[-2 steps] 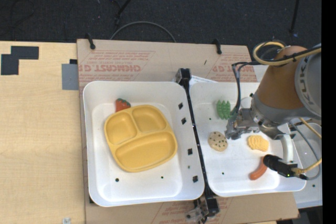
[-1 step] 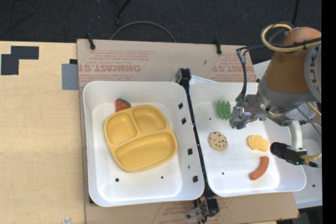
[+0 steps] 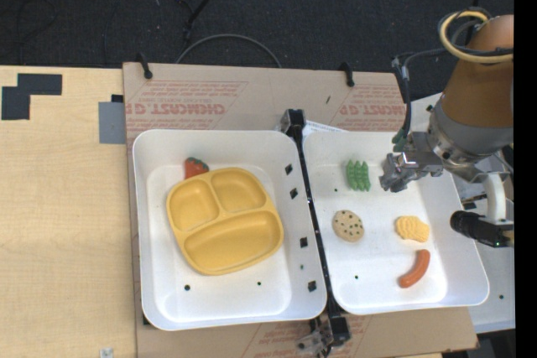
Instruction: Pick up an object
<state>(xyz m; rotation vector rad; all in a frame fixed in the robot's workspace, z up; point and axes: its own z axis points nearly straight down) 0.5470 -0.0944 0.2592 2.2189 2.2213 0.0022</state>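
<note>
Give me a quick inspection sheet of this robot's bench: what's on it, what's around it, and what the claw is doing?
Surface: two white bins side by side, left bin and right bin, on cardboard.
Job's things: right bin holds a green toy vegetable, cookie, yellow toy food piece and toy sausage.
Clutter: left bin holds a yellow divided plate with a red toy vegetable at its far edge.
Grippers: gripper over the right bin, beside the green vegetable; nothing seen held.
Cables: yellow cable loop on the arm; dark cables on the floor.
Surroundings: dark carpet, wooden tabletop.

Upside-down "CHEMCRST" print on cardboard sheet point(image 3: 218, 101)
</note>
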